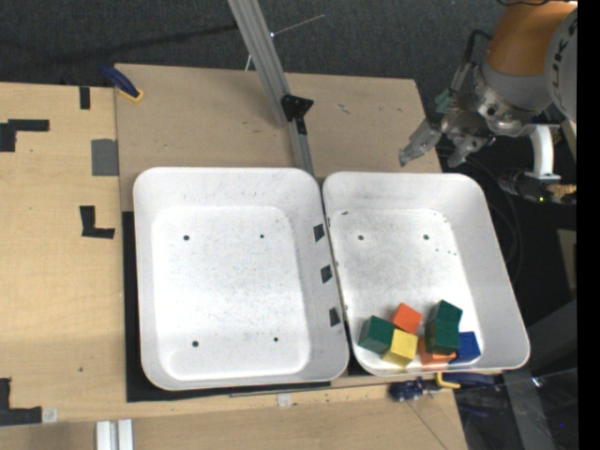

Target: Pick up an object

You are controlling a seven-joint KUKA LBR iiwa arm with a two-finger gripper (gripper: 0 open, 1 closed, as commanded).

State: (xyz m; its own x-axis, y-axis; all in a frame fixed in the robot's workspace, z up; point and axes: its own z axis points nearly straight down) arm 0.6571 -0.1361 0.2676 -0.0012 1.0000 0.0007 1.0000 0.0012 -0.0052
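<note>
The pincer [433, 151] hangs with fingers spread and nothing between them above the bench [225, 111], just past the far rim of the right bin [487, 251], well apart from the blocks [419, 334] clustered in that bin's near corner, green, orange, yellow and blue touching.

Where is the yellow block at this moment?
The yellow block lies in the right bin, near its front edge, between the green block and the orange block.

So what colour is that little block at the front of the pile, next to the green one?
Yellow block, clearest in the camera view, beside the green block.
</note>
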